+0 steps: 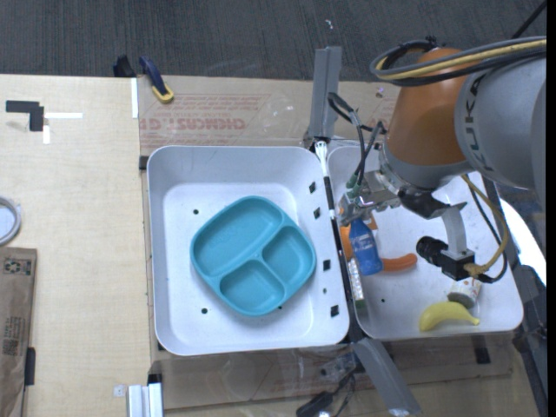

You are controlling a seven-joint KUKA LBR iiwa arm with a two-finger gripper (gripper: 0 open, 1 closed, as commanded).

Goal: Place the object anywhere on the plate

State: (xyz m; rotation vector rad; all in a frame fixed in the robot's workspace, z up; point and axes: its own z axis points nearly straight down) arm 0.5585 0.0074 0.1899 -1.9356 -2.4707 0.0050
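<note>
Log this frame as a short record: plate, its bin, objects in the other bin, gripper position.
plate: blue plate with three compartments, nothing on it
plate location: left bin
right bin contents: blue bottle, orange carrot, yellow banana
gripper: over the right bin's left edge, just above the blue bottle
task state: no object on the plate yet

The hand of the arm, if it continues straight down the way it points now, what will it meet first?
Probably the blue bottle, which lies right under the hand in the right bin, near its left wall. Depth is unclear from this slanted view, so the hand may already touch it.
</note>
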